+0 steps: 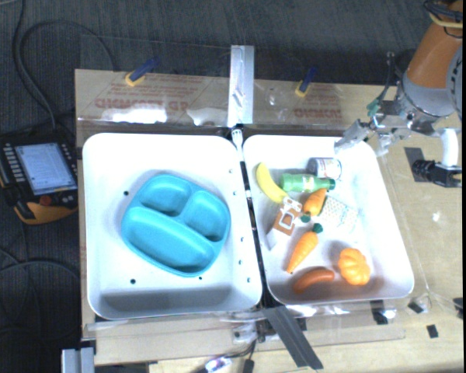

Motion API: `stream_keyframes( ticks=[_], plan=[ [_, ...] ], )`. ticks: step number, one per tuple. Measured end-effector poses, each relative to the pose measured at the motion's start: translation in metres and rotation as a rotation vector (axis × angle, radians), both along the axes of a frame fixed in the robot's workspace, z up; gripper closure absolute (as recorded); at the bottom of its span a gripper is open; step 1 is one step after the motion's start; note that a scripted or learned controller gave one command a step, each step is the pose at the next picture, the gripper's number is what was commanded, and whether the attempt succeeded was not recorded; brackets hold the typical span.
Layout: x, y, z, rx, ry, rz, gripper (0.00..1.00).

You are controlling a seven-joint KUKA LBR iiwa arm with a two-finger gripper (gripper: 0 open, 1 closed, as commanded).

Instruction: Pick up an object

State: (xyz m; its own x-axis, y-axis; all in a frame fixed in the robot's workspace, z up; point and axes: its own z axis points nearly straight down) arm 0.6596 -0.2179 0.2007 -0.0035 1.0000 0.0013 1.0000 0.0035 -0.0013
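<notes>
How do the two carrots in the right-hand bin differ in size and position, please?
The larger carrot lies near the bin's middle, leaf end up by the small carrot. The smaller carrot is shorter and sits higher, beside the green bottle. Both are orange with green tops and tilt alike.

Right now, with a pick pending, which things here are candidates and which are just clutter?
For the job:
yellow banana
green bottle
small silver can
two orange carrots
orange pumpkin
reddish sausage
two-finger gripper, at the right bin's top edge

Lying about:
blue divided tray in the left bin
handheld pendant off the bench
</notes>
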Motion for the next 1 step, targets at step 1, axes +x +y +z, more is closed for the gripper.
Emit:
stream_keyframes(
  ticks=[1],
  plan=[
    [-0.0513,0.0488,-0.11,-0.003,-0.005,0.323,0.0]
  ],
)
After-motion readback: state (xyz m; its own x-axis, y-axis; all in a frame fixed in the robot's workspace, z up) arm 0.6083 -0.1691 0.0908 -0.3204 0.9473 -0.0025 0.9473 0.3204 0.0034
